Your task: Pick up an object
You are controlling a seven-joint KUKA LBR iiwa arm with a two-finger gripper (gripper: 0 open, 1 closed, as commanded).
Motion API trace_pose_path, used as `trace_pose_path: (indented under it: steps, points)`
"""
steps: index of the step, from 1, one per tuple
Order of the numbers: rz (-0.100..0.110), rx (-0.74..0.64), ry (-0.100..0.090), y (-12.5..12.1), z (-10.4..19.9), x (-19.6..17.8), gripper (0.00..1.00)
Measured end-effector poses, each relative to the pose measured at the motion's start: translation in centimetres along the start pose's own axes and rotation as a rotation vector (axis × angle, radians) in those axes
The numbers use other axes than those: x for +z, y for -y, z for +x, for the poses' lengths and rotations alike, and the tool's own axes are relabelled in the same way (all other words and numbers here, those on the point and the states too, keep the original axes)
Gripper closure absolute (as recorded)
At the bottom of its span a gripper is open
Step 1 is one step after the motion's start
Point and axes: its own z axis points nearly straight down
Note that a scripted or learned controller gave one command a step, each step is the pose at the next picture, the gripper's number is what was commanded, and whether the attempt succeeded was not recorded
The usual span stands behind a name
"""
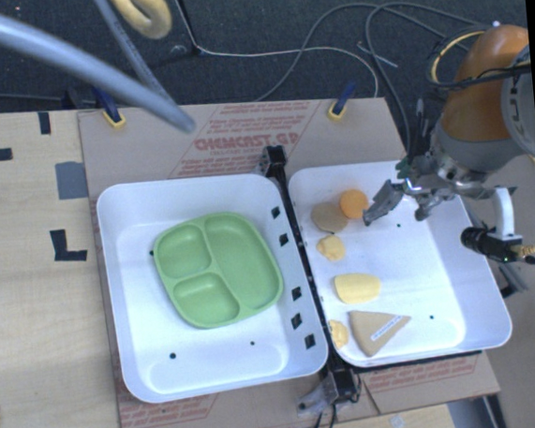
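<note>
The right bin (pixel 442 267) holds several food items: an orange ball (pixel 353 203), a brown round piece (pixel 328 217), a small yellow lump (pixel 331 247), a pale yellow oblong (pixel 357 288), a tan wedge (pixel 377 329) and a small yellow bit (pixel 338 333) by the divider. My gripper (pixel 396 211) hovers over the bin's upper right part, just right of the orange ball. Its fingers are spread open, one dark fingertip (pixel 373 214) pointing toward the ball, and nothing sits between them.
The left bin (pixel 141 362) carries a green divided plate (pixel 218 268). A black divider clip strip (pixel 293 253) runs between the bins. Cables (pixel 344 32) trail across the dark floor behind the bench. The arm's orange band (pixel 488 65) rises at the right.
</note>
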Motion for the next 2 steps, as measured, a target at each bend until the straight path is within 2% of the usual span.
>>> trace_pose_path:
  steps: [1, 2]
  points:
    - [-0.002, 0.000, 0.000, 0.6, -0.9, 5.3, 0.00]
    - [0.000, -0.001, -0.001, 1.4, -0.1, 10.9, 0.00]
